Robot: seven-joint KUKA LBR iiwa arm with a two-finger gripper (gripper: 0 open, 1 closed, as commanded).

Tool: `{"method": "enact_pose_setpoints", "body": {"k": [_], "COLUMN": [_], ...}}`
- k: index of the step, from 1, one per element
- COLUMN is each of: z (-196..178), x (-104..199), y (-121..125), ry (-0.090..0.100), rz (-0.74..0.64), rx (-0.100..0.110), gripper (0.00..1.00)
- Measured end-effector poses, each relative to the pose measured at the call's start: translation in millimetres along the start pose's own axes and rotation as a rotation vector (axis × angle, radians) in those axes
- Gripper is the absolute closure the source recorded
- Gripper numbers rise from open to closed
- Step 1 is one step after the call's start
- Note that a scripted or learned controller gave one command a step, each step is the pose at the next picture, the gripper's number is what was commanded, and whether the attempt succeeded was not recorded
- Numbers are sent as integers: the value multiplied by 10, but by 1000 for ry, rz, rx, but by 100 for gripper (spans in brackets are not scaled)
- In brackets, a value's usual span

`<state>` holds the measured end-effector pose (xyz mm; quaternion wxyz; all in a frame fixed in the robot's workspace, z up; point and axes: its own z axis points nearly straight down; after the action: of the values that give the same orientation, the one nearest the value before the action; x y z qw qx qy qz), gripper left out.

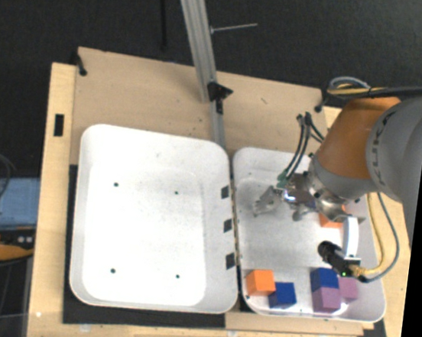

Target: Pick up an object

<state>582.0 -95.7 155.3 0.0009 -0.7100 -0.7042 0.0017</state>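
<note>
The bench (166, 96) fills the scene, a pale wooden board with two white bins side by side on it. The left bin (147, 217) is the bigger spread of white, with a few dark dots on its floor. The right bin (263, 240) sits touching it along the middle seam, and that is where all the action is.

In from the right comes the arm (376, 147), grey with its orange band, leaning over the right bin's far half. A slanted metal rail (201, 39) crosses the bench's far edge toward the seam between the bins.

The gripper (268, 201) hangs over the right bin's middle, toward its left wall; nothing shows between the fingers, and whether they are apart or together I cannot tell.

Along the right bin's near edge sit the blocks: an orange block (261, 281) nearest the left wall, a blue block (284, 295) touching it at the near rim, then a purple block (326, 298) with a second blue block (324, 278) just behind it, and a small pink block (349, 289) beside those toward the near right corner. All lie well apart from the gripper.
</note>
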Motion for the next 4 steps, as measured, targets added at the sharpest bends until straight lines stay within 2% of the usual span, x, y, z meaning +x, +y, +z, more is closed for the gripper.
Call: {"method": "enact_pose_setpoints", "body": {"k": [1,2,3,4], "z": [526,385,-245,-485], "x": [-14,-13,-2,-12], "y": [-9,14,-14,0], "ry": [0,2,0,1], "rz": [-6,1,-8,-11], "rx": [1,-7,-11,-8], "gripper": [0,100,100,100]}}
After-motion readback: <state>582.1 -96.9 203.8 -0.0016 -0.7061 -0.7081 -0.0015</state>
